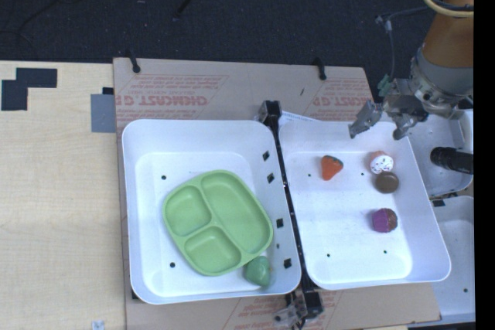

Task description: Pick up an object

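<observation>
- The gripper [384, 122] hangs above the back edge of the right bin [352, 263], at the end of the grey arm with its orange band [455, 31] reaching in from the right.
- Its 2 fingers [363, 120] are spread apart, pointing down and outward, with nothing between them.
- The right bin holds 4 small objects, all lying toward its back-right part.
- An orange-red wedge-shaped piece [331, 167] lies nearest the bin's middle, apart from the others.
- A white ball with coloured speckles [380, 163] sits just below the gripper, and a brown round object [386, 182] touches it or lies just beside it on the near side; the view is too coarse to say which.
- A purple round object [384, 220] lies nearer the front, apart from the brown one.
- The left bin [147, 158] holds a light green divided plate [216, 222] with 3 compartments, lying flat and turned at an angle.
- A small green rounded object [258, 271] rests against the plate's front-right edge, near the bin's front-right corner.
- Both bins sit on a cardboard sheet [232, 89] on the bench.
</observation>
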`<state>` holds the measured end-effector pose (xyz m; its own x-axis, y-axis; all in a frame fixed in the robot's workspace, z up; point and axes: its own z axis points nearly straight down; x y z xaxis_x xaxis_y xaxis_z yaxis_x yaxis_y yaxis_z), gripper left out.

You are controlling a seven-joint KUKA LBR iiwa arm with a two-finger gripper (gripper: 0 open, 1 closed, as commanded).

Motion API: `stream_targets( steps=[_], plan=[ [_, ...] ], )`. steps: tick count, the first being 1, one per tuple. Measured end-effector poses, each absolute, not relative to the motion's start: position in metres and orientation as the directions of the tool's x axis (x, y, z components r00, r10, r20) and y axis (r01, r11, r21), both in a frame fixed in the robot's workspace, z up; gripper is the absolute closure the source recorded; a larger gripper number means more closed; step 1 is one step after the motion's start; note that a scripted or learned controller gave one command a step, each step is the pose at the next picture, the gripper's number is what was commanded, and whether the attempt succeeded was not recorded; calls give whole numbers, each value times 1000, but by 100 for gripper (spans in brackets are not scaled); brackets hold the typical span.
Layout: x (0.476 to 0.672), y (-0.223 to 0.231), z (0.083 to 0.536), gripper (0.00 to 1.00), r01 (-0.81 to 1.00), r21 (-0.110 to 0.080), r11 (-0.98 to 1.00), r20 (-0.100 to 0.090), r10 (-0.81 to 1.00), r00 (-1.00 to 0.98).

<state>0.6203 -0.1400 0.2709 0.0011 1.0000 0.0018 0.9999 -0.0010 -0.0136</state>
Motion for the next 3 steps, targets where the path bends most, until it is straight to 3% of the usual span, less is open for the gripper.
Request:
stream_targets(
  steps=[1,3],
  plan=[
    [622,-140,278,0,1000,-1,1,0,1000,-1],
    [611,-137,167,0,1000,-8,0,2,1000,0]
  ],
)
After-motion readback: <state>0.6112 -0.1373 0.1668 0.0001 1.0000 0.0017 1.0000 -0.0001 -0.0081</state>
